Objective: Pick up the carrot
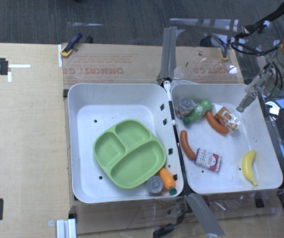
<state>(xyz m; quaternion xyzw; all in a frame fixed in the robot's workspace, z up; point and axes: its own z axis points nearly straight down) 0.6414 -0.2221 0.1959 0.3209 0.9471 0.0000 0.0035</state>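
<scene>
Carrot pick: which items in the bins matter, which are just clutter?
Job: carrot in left bin, gripper over right bin.
Clutter: green plate, grey can, banana, two sausages, red packet, orange box.

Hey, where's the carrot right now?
The carrot lies in the left bin, near its front right corner, tucked between the green plate and a small grey can.
</scene>
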